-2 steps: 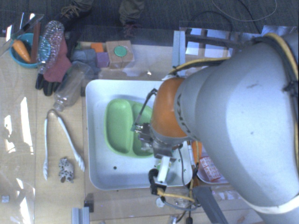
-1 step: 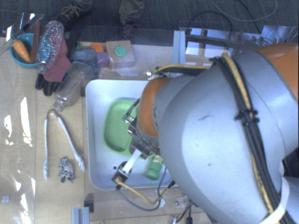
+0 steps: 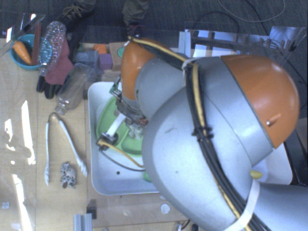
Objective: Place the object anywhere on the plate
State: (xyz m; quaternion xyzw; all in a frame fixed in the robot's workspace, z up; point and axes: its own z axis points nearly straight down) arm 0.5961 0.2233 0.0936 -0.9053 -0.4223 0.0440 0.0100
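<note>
A light green plate (image 3: 107, 121) lies in the left white bin (image 3: 103, 177), toward its far left side. My gripper (image 3: 134, 123) hangs low over the plate's right part, under the grey wrist with its orange band. The arm's bulk covers the bin's right half and the far side of the plate, and I make out no object between the fingers. A small green bit (image 3: 146, 177) peeks out from under the arm near the bin's front.
Left of the bin on the wooden bench lie white tongs (image 3: 65, 141), a small spotted toy (image 3: 68, 174) and a clear bottle (image 3: 73, 88). Behind them are a dark glove, a blue bowl (image 3: 26, 57) and coloured blocks (image 3: 103, 57). A yellow thing (image 3: 256, 174) shows in the right bin.
</note>
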